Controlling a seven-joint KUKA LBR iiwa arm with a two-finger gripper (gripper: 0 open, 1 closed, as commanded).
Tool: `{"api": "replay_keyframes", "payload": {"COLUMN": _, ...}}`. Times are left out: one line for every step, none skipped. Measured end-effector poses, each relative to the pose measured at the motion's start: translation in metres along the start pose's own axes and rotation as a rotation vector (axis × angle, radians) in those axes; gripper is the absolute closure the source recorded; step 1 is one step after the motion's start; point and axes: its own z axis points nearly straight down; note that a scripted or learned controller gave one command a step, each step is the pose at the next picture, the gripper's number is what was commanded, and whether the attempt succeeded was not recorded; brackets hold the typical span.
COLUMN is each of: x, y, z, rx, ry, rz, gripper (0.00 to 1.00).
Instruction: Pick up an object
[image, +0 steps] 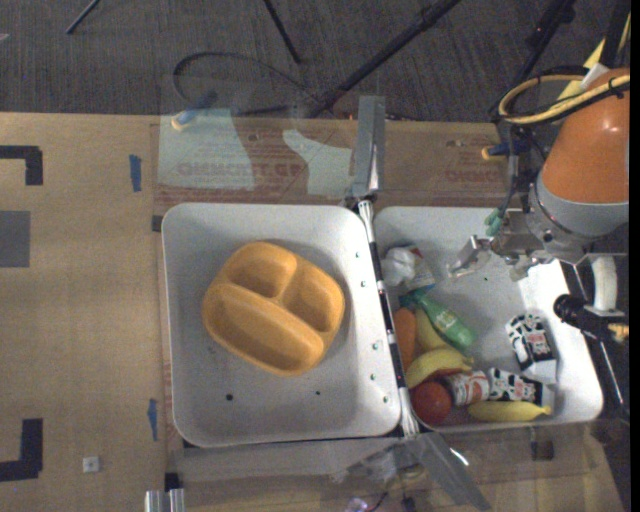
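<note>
My gripper (493, 254) hangs over the upper part of the right bin (585, 395), under the grey wrist and orange band (592, 150). Nothing shows in its grasp. Below and left of it lie a green bottle (446, 321), a white crumpled item (402, 264), an orange carrot (404, 336), a yellow banana (437, 364), a red tomato (431, 402), a cow-patterned bottle (492, 386), a second banana (509, 410) and a small cow-patterned carton (530, 340).
The left bin (190, 400) holds an orange divided plate (274, 306). A metal divider (382, 300) runs between the two bins. Cables and stand legs lie beyond the bench at the top.
</note>
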Motion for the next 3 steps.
{"api": "replay_keyframes", "payload": {"x": -0.022, "y": 0.007, "z": 0.002, "rx": -0.004, "ry": -0.002, "rz": -0.023, "gripper": 0.00}}
{"api": "replay_keyframes", "payload": {"x": -0.037, "y": -0.008, "z": 0.116, "rx": -0.014, "ry": -0.005, "rz": -0.069, "gripper": 0.00}}
{"api": "replay_keyframes", "payload": {"x": -0.065, "y": -0.073, "z": 0.131, "rx": -0.011, "ry": 0.003, "rz": -0.303, "gripper": 0.00}}
